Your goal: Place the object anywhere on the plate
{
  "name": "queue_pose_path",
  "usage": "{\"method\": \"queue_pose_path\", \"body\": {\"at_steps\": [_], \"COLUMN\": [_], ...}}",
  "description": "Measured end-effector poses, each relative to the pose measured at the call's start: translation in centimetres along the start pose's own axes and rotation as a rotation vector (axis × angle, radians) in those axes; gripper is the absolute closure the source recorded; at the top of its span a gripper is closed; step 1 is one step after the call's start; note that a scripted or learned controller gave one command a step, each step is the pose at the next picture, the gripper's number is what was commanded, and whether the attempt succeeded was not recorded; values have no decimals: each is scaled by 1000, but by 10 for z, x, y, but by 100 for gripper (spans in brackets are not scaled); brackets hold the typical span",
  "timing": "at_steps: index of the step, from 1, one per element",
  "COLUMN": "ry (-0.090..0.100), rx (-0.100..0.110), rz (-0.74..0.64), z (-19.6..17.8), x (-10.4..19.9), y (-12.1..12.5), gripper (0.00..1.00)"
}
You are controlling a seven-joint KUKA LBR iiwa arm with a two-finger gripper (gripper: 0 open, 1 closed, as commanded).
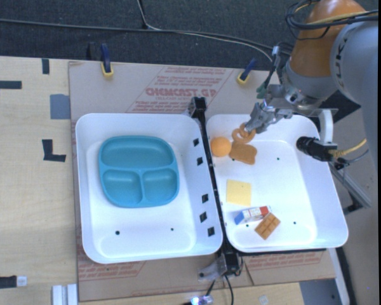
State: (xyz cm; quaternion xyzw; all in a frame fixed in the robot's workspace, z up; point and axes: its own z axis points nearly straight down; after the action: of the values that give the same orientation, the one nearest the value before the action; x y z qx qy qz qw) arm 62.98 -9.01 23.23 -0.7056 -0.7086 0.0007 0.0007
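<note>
Two shallow white bins are seen side by side on a cardboard sheet [178, 91] that is clamped to the bench. In the left bin [89, 189] a blue plate [138, 170] with three compartments is set flat, a little toward the bin's far-left part. In the right bin [317, 215] several small things are spread out: an orange ball [221, 147] lies at the far-left corner, and just beside it, to its right, a tan toast-shaped piece [244, 154] is found. Nearer the middle a yellow square [239, 192] lies flat, and toward the near edge a small red, white and blue packet [251, 215] is touched by a brown waffle-like piece [267, 226]. The arm [330, 43] is brought in from the right, and the gripper [247, 132] is lowered over the far-left part of the right bin — directly above the tan piece. A small orange ring-shaped piece [246, 133] is seen at the fingertips, apparently pinched between them and lifted slightly off the bin floor, though the grip is too small to be made out with certainty. A black cable [197, 33] is trailed across the dark surface beyond the bench.
</note>
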Motion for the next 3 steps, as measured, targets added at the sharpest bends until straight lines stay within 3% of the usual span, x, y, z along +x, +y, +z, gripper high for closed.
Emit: {"method": "queue_pose_path", "body": {"at_steps": [1, 3], "ry": [0, 1], "rx": [1, -1], "rz": [0, -2], "z": [10, 8], "x": [46, 169], "y": [5, 2], "gripper": [100, 100]}}
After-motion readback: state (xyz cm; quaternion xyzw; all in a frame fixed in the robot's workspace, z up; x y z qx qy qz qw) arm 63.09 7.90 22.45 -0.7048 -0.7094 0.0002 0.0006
